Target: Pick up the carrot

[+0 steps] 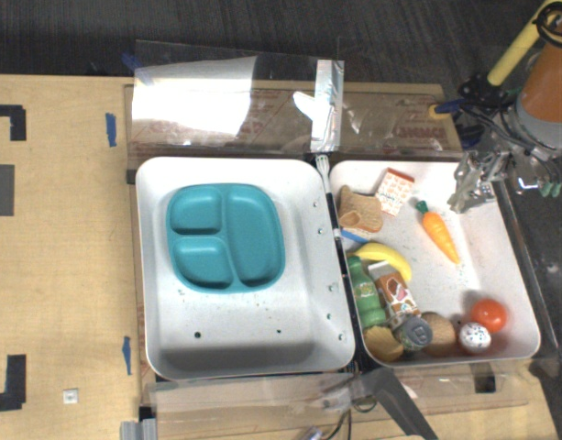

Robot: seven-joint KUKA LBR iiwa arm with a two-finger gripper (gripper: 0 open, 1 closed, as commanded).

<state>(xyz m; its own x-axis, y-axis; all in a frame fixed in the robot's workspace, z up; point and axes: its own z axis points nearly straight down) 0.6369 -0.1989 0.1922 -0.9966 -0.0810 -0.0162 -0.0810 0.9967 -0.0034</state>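
An orange carrot (438,231) with a green top lies in the right bin (519,273), pointing down and to the right. My gripper (470,193) hangs over the bin's upper right corner, a short way right of and above the carrot's green end. Nothing shows between its fingers, and it is apart from the carrot.
The right bin also holds a small carton (394,191), a bread piece (359,211), a banana (385,256), a green item (365,293), a red tomato (489,315), a white ball (474,336) and several more toys. A teal divided plate (225,236) lies in the left bin (170,328).
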